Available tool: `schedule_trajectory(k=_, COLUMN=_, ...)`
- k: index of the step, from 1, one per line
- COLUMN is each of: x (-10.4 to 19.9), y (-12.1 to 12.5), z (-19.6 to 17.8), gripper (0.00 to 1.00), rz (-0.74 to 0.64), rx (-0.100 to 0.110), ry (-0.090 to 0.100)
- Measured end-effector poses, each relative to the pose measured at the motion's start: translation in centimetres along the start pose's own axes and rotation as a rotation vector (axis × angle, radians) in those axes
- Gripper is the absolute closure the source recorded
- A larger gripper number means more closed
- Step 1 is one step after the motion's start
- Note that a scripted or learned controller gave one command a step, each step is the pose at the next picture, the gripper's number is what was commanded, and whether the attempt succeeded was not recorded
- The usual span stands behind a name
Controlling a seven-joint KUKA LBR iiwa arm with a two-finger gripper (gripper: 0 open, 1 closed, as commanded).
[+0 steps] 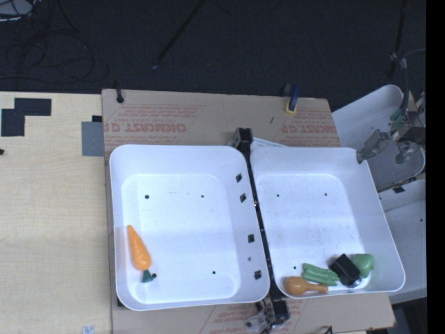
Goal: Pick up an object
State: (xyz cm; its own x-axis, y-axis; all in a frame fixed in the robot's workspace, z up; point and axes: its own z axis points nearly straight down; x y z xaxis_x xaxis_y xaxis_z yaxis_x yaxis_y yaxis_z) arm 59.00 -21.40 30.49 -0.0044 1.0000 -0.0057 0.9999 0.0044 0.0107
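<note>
Two shallow white bins side by side on cardboard: left bin, right bin. Orange carrot near the left bin's front-left corner, a small dark green piece just beside its lower tip. In the right bin's front corner, clustered: yellow-orange pear-like object, green pod-like object, black block, light green object, possibly touching one another. Gripper beyond the right bin's far right rim, apart from all objects; finger state indiscernible
</note>
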Motion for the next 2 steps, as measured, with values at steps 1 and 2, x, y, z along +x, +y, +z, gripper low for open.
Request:
schedule_trajectory(k=1, x=-0.12, y=0.59, z=-13.17, gripper=0.00, rz=0.002, rx=-0.002, ry=0.001)
schedule_trajectory(k=2, x=0.02, y=0.57, z=-13.21, gripper=1.00, rz=-0.002, rx=0.014, ry=0.004)
